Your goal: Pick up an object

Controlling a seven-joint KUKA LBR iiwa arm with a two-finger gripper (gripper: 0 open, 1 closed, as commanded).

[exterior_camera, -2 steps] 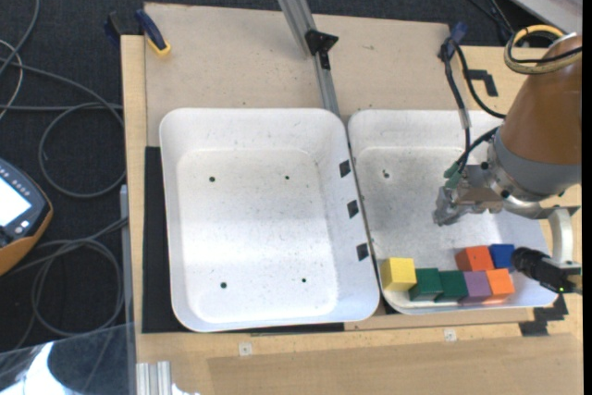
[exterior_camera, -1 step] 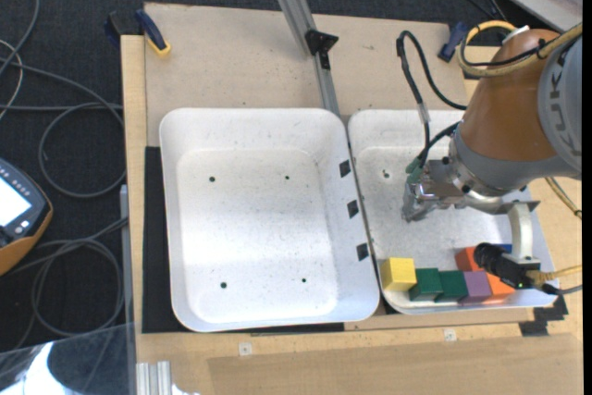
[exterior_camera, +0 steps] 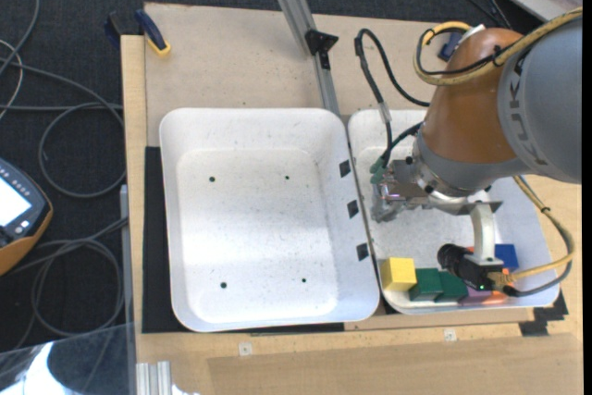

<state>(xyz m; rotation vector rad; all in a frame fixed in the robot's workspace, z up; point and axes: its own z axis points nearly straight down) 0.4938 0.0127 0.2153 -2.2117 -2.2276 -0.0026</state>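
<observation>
Although the grey arm (exterior_camera: 548,97) with its orange band hangs low over the shallow white plastic bin (exterior_camera: 407,238) on the view's right, the pick looks to me barely begun. The two-finger gripper (exterior_camera: 387,191) sits near that bin's left wall, towards the middle of its length. The wrist hides too much of it, so I cannot tell whether it is open or closed. No object can be seen in its grasp.

The candidates for the task all lie in the right bin, bunched along its near edge:
- A small yellow cube (exterior_camera: 400,271) lies nearest the gripper, apart from it and closer to the camera.
- A flat green block (exterior_camera: 437,284) lies just beside the yellow cube, touching it or nearly so.
- A small blue block (exterior_camera: 506,255) sits further right, partly hidden by the arm's own hardware.
- Something small and reddish-orange (exterior_camera: 495,297) rests against the near rim, too small to identify.

All of these appear to rest on the bin floor, none of them lifted. The other shallow white plastic bin (exterior_camera: 250,199), on the view's left, plays no part so far.

By my reading, nothing of the task is done. What remains is the whole of it: bringing the gripper over one object, probably the yellow cube as the closest, then descending, closing on it and raising it clear of the bin floor
</observation>
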